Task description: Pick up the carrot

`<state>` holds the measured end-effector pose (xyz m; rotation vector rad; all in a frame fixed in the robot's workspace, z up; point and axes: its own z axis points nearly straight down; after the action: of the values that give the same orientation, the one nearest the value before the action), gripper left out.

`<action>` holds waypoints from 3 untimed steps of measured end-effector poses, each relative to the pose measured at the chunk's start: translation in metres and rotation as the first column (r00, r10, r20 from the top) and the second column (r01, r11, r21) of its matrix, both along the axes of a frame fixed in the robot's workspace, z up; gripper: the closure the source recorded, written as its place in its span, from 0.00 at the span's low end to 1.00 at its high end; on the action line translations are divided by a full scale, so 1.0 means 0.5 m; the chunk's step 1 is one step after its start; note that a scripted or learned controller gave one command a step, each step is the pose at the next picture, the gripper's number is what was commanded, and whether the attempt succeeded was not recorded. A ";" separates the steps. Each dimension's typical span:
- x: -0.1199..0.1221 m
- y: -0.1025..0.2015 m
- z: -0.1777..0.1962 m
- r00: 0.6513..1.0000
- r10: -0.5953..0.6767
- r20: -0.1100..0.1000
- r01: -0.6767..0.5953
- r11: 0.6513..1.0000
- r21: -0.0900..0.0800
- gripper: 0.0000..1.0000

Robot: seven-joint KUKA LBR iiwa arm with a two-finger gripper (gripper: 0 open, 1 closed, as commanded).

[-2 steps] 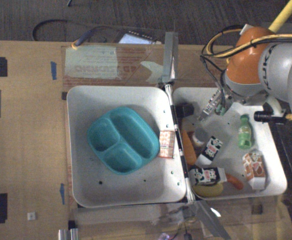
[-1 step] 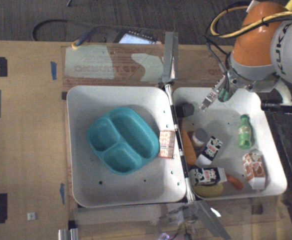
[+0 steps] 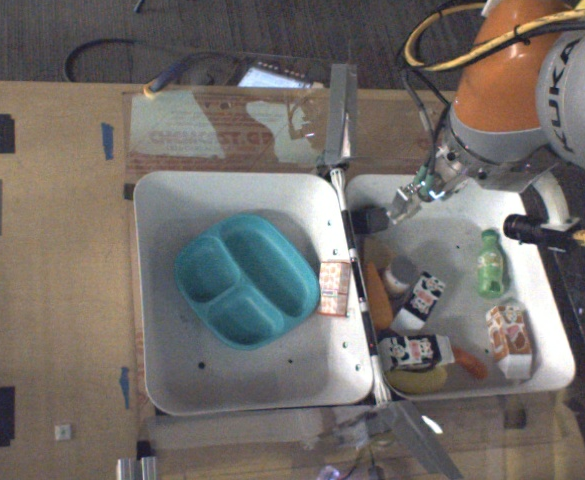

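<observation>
Gripper (image 3: 409, 204) poised over the far left corner of the right bin (image 3: 557, 363), its fingers standing slightly apart with nothing between them, presumably a hover before descent. Carrot (image 3: 377, 295) lies lengthwise against the bin's left wall, nearer the camera than the fingers and close by, just beside a milk carton (image 3: 418, 302). A second milk carton (image 3: 416, 349), a green bottle (image 3: 489, 264) and a juice box (image 3: 509, 338) crowd the same bin; a teal divided plate (image 3: 247, 280) sits in the left bin (image 3: 167, 368).
</observation>
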<state>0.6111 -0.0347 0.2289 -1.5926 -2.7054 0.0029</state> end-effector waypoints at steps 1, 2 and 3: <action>-0.036 0.060 0.398 0.976 -0.218 0.001 0.218 0.976 -0.002 1.00; -0.036 0.060 0.398 0.976 -0.218 0.000 0.218 0.976 -0.002 0.00; 0.110 -0.123 0.176 0.976 -0.219 -0.003 0.219 0.976 -0.001 0.00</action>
<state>0.6661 -0.0962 0.3168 -1.8792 -2.5115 0.0067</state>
